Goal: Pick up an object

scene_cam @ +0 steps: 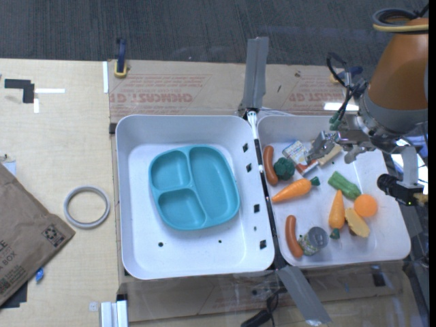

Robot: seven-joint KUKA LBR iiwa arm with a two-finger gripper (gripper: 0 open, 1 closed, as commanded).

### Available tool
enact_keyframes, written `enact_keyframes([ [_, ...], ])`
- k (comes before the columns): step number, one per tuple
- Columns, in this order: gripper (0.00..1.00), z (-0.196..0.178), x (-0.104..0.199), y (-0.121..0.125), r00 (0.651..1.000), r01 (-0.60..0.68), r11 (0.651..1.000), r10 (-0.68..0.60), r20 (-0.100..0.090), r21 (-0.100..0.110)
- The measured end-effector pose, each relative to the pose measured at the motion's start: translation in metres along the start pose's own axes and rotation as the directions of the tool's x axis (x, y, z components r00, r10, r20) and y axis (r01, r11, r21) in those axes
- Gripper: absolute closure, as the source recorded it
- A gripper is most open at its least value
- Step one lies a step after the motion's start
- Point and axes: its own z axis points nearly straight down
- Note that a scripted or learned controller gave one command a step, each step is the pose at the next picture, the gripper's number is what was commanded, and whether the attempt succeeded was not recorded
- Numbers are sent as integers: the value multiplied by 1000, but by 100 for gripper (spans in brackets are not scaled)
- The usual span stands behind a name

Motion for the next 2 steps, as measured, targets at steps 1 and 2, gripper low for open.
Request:
enact_keyframes([
  [1,0,108,-62,-27,998,-67,998,67,-1,0],
  [2,0,99,-10,-51,968,-250,968,250,-2,0],
])
